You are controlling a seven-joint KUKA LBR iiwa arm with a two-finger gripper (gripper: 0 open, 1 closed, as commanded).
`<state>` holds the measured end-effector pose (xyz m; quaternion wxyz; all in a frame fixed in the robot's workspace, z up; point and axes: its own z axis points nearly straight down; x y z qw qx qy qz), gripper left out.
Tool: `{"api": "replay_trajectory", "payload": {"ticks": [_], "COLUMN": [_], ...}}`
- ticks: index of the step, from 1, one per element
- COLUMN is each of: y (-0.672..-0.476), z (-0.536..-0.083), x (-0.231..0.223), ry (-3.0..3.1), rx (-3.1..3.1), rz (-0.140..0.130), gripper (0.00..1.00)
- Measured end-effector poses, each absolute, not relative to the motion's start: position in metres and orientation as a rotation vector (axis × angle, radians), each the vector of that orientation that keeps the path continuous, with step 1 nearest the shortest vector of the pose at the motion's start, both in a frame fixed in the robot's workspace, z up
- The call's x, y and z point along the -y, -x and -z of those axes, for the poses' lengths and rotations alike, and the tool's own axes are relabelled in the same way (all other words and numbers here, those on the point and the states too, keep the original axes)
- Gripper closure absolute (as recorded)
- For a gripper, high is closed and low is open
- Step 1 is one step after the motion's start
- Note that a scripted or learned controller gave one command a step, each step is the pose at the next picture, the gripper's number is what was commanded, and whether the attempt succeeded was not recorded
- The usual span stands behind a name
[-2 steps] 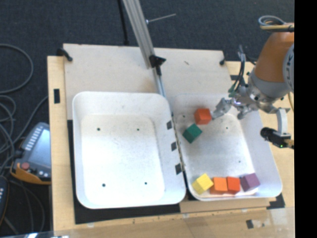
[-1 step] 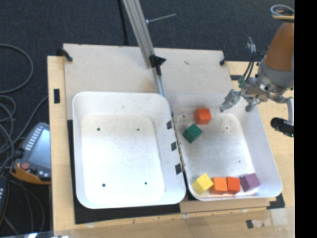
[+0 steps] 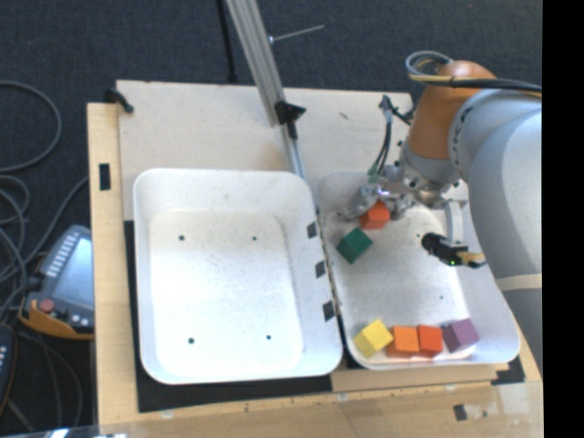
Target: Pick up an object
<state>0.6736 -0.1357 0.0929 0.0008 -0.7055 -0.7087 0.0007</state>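
In the right-hand shallow white plastic bin (image 3: 488,322), a small dark green cube (image 3: 354,245) lies just left of and below the pincer (image 3: 374,203), which sits over a small orange-red block (image 3: 375,215) at its tip; whether it grips that block I cannot tell. Counted: one green cube, one orange-red block, then along the bin's near wall one yellow cube (image 3: 373,337), two orange cubes (image 3: 417,339) and one purple cube (image 3: 459,334).

I am reaching in from the right, my orange-banded wrist bending downward and my gripper (image 3: 376,210) hanging low, fingers pointing down.
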Motion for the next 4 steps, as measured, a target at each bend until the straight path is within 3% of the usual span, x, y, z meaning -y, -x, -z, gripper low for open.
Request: {"api": "replay_trajectory", "payload": {"ticks": [1,2,3,4], "y": [-0.675,-0.58,-0.58,-0.574], "z": [-0.109,-0.202,-0.148,-0.199], "x": [0.139,0.065,0.089,-0.004], "ry": [2.218,2.216,2.222,2.211], "rx": [2.235,2.229,2.229,2.234], "rz": [-0.002,0.007,0.006,0.01], "gripper": [1.0,1.0,1.0,1.0]}}
